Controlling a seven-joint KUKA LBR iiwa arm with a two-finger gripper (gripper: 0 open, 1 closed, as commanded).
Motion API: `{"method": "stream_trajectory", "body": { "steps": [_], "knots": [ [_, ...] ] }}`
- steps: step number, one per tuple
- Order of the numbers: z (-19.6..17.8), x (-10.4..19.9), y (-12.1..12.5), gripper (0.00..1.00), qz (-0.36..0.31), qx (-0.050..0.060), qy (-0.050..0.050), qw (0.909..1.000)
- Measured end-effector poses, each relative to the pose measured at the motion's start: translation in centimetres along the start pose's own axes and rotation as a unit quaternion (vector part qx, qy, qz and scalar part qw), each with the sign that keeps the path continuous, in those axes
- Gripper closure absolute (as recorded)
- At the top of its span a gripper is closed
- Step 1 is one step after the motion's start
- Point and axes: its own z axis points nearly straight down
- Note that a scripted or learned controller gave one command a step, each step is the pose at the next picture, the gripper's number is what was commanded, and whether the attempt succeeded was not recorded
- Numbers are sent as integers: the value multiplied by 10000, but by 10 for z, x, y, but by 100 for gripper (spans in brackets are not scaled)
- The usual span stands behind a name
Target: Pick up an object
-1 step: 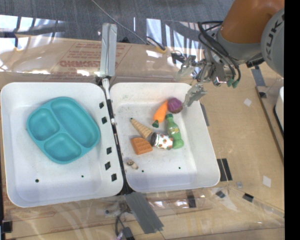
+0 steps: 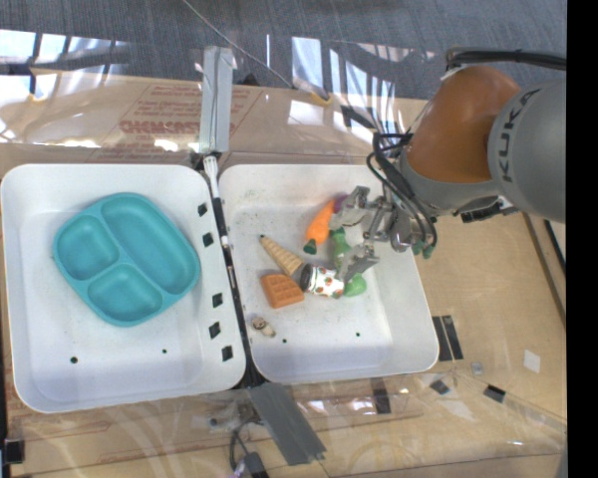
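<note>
My gripper (image 2: 351, 235) hangs over the right bin (image 2: 399, 337), its fingers pointing left among a cluster of small toys. An orange carrot (image 2: 320, 223) lies just left of the upper finger. An ice cream cone (image 2: 283, 257) lies to the left of the toys, and an orange waffle-like block (image 2: 280, 291) sits below it. A white spotted piece (image 2: 326, 284) and a green piece (image 2: 354, 286) lie under the lower finger. The fingers stand apart, and nothing is seen clamped between them.
The left bin (image 2: 30, 347) holds a teal divided plate (image 2: 126, 257). A small brown bit (image 2: 263, 326) lies near the right bin's left wall. The divider (image 2: 219, 267) separates the two bins. The arm's orange band (image 2: 460, 127) looms at the right.
</note>
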Motion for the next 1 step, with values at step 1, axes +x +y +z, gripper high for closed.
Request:
{"method": "stream_trajectory", "body": {
  "steps": [1],
  "knots": [
    [82, 94, 25, 0, -735, 2, -24, 9973]
  ]
}}
